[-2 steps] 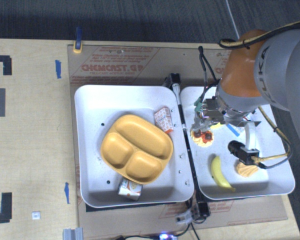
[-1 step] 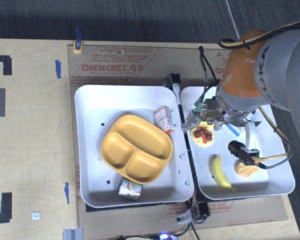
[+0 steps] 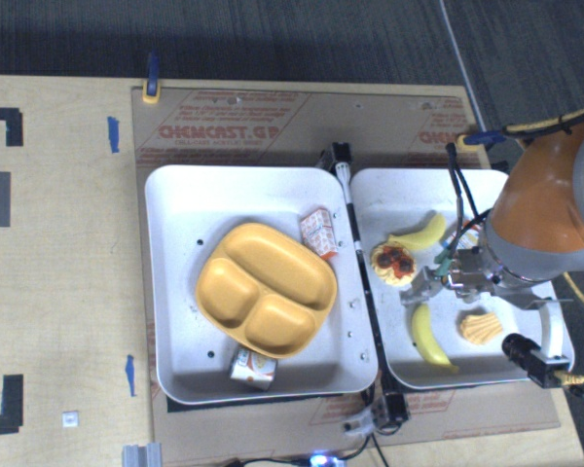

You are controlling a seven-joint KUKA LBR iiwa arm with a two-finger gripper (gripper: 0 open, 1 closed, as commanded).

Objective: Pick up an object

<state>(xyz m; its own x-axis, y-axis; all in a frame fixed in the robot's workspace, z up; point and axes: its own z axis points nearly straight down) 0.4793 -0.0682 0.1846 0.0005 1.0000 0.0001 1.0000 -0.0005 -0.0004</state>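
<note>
My claw [image 3: 430, 282] hangs low in the R bin [image 3: 526, 376], metal fingers apart, nothing btwn them. Just under the tips: curved yellow banana [image 3: 428, 337], smooth skin. 2nd banana [image 3: 420, 233] and a round pastry w/ red topping [image 3: 393, 263] sit just above. Ridged crinkle-cut piece [image 3: 481, 328] nearby. L bin [image 3: 175, 290]: glossy yellow 3-compartment tray [image 3: 265, 287], small red-white carton [image 3: 318, 232], crumpled packet [image 3: 252, 368].
</note>
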